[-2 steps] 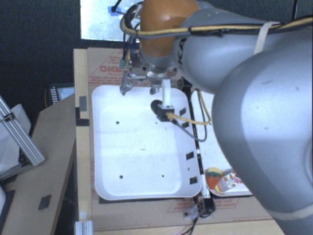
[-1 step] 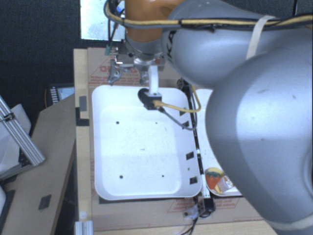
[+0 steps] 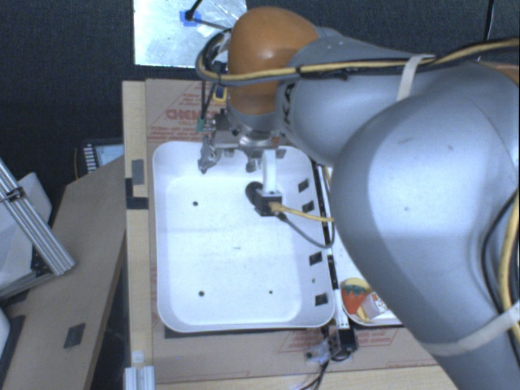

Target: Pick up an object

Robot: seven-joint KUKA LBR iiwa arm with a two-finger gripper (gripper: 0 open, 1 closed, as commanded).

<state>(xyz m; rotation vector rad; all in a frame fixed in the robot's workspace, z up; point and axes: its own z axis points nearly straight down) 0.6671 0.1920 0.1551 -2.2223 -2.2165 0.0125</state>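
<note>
One arm: reached in from the right, gripper (image 3: 236, 165) over left bin (image 3: 183, 299), upper centre.
Fingers: spread apart, nothing held.
Right bin: orange-and-white object (image 3: 361, 299), lower right.

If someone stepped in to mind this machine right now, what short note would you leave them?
End effector: low over the far end of the left bin; nothing seen between its fingers, and their state is unclear.
Things: an orange-and-white object lies in the right bin, mostly hidden by the arm.
Done: nothing picked up so far as the view shows.
Left: grasp and lift an object.
</note>
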